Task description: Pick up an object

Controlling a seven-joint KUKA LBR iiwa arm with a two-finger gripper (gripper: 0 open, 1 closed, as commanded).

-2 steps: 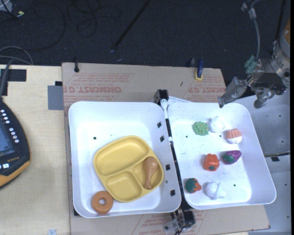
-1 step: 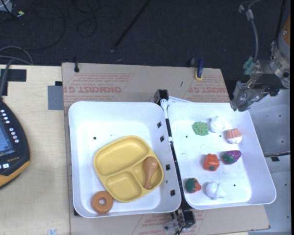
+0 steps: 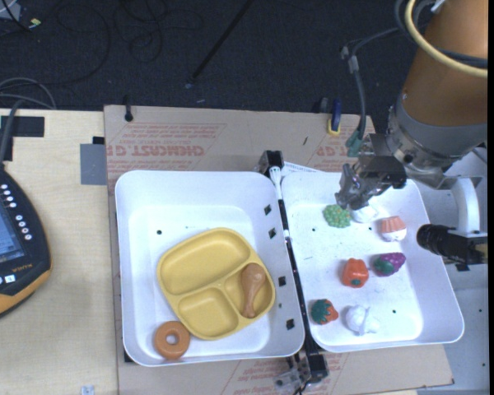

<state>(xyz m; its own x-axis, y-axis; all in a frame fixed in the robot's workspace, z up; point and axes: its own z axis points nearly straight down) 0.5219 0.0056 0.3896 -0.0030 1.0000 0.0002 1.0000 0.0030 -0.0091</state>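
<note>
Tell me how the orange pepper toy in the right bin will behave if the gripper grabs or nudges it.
The orange pepper looks like a small glossy toy, so it is probably light and rigid, and may slip between fingers. Its rounded body suggests it could roll when nudged, perhaps toward the purple toy close beside it. The right bin has a smooth floor, so a push would likely slide it easily.

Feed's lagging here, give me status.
Gripper low in right white bin, over green bumpy toy. Nothing seen held. White piece and sushi-like toy crowd close.
</note>
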